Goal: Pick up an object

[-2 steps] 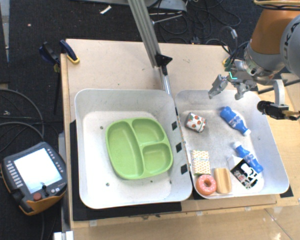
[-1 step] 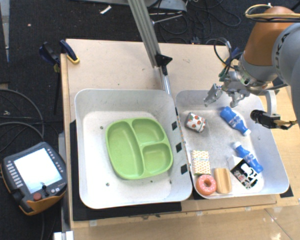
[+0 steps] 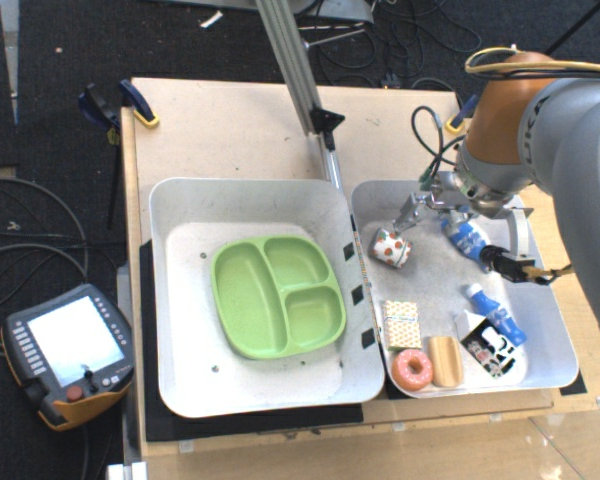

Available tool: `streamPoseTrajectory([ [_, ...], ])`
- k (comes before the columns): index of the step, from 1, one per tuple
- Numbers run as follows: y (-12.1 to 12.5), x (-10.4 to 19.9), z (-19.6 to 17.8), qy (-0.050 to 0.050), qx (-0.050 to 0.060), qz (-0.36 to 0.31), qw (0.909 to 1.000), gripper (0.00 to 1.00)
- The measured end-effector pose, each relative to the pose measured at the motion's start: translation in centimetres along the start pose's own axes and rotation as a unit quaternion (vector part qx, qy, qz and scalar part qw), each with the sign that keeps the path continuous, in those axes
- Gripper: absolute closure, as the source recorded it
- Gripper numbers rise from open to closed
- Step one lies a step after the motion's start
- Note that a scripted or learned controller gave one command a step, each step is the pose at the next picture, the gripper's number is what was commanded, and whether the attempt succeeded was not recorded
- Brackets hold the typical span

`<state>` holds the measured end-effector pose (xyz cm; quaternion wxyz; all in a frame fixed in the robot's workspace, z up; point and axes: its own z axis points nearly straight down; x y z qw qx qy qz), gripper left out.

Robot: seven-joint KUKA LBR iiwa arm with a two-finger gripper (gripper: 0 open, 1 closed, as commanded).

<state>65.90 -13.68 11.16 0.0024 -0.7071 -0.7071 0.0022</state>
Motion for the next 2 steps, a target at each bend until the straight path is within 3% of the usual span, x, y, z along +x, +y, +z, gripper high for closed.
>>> streamPoseTrajectory([
  [1,0.0,0.1,1.7,-0.001,-0.002,0.0,1.0,0.0],
  [2,0.1,0.1,0.6,-0.001,-0.004,-0.001,1.0,1.0],
])
